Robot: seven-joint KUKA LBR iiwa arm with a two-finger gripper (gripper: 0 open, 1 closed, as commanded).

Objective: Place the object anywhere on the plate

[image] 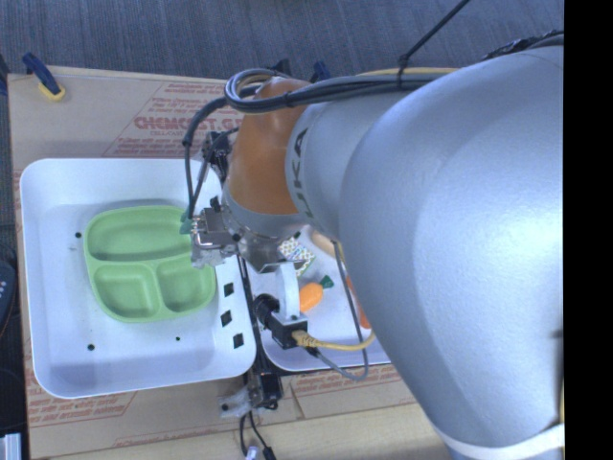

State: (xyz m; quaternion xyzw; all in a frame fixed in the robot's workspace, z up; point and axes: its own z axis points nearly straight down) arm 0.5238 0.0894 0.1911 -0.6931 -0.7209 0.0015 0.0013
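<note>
Green three-compartment plastic plate (144, 274) lies in the left white bin (48, 286); grey arm (402, 209) covers the right bin; gripper (213, 241) state indeterminate.

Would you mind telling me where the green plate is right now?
The green plate lies in the left white bin, towards that bin's right half, with its right edge beside the arm's wrist near the wall between the two bins.

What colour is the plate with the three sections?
Light green. The plate shows best in the camera view, in the left bin.
</note>
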